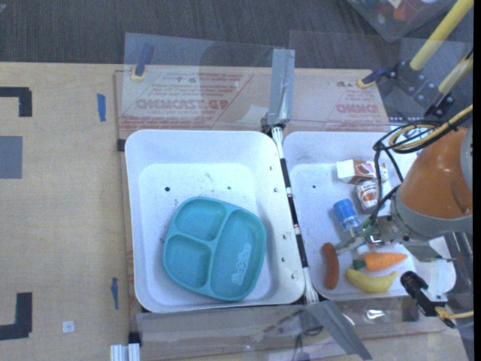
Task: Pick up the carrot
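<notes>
Gripper (366, 238) hovering just left of and above the carrot (383, 261) in the right bin (316, 156), jaw state impossible to tell tbh.

Orange carrot (385, 260), green top; yellow banana (370, 280); red-brown sausage (330, 265); blue can (346, 215); teal divided plate (216, 247); white bins (143, 156).

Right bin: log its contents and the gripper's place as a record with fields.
bin: right bin, white
carrot: near the front edge, lying flat
banana: just in front of the carrot
sausage: left of the carrot
blue can: mid-bin
gripper: just above the carrot, not holding it
left bin: holds a teal tray
</notes>
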Motion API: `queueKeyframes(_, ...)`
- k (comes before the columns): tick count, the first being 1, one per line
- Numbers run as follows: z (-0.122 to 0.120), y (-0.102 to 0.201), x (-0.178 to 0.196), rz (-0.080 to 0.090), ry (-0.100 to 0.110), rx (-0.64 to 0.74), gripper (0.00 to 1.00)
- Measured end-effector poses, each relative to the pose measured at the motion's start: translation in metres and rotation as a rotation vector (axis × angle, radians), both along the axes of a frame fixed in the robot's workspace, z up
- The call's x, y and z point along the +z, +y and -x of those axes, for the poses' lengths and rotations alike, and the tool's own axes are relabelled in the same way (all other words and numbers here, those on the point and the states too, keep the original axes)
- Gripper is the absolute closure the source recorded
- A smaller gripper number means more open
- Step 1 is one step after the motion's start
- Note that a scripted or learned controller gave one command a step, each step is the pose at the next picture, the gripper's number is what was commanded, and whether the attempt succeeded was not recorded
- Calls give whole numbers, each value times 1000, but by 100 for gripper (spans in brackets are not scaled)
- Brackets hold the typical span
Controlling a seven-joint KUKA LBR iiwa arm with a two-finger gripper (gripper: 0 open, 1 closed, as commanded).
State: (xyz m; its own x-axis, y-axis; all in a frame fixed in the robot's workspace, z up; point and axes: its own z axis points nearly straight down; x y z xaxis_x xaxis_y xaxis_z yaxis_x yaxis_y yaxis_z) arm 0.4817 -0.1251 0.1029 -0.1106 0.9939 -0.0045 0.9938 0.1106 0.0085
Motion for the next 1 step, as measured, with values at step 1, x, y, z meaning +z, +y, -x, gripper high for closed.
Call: queueKeyframes(1, 3, -70, 25, -3, 8, -171, 0)
